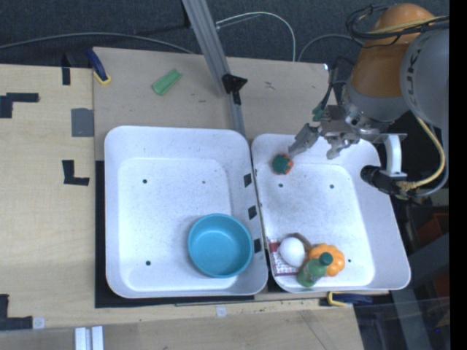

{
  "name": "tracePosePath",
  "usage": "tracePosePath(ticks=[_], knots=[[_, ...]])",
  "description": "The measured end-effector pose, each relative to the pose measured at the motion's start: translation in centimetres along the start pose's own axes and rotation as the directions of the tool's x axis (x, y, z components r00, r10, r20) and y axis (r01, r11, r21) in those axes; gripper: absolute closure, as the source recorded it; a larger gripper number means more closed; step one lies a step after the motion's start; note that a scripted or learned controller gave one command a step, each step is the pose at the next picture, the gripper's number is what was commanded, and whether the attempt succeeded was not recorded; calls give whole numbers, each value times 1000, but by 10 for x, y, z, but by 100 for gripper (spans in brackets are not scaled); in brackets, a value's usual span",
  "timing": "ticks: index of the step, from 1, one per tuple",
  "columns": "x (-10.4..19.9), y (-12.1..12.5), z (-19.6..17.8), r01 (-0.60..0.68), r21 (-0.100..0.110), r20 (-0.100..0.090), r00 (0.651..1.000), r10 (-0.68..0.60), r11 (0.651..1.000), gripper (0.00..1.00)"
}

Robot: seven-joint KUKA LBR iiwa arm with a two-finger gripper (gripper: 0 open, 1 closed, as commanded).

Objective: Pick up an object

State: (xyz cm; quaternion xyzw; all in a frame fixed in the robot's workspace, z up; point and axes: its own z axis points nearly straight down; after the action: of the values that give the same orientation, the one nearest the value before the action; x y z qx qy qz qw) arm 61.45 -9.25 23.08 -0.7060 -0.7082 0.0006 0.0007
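We judged the step in hand to be the approach: nothing was yet lifted, and the gripper point(319, 143) hung over the far edge of the right bin point(379, 224), its two fingers spread apart with nothing between them. One finger point(301, 143) slanted down toward a small green and orange ball point(282, 165), which lay in that bin's far corner on the side next to the left bin point(120, 195). The fingertip stood just beside the ball, but we could not tell whether it touched it. The other finger point(337, 149) sat further toward the bin's outer side, well clear of the ball.

We took the ball for the likeliest target, since it lay nearest the fingers. To our mind the next move called for shifting the gripper toward the left bin until the ball sat between both fingers, then lowering and closing. The ball would probably roll if nudged by one finger alone, and the bin wall close by left little room.

The arm point(387, 64) reached in over the right bin's far outer corner, its orange band above the wrist and the wrist bent down toward the bin floor.

Other candidates lay at the right bin's near edge: a white egg-shaped object point(292, 251), an orange object point(328, 259) and a green one point(312, 272), clustered and touching. A blue bowl point(219, 244) sat in the left bin.
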Motion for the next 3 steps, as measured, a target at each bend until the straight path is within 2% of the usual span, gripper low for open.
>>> tracePosePath(ticks=[1,2,3], knots=[[0,0,0,-1,0,0,1000,1,1000,0],[-2,-3,65,-2,6,1,1000,2,1000,0],[0,6,116,0,4,1,1000,0,1000,0]])
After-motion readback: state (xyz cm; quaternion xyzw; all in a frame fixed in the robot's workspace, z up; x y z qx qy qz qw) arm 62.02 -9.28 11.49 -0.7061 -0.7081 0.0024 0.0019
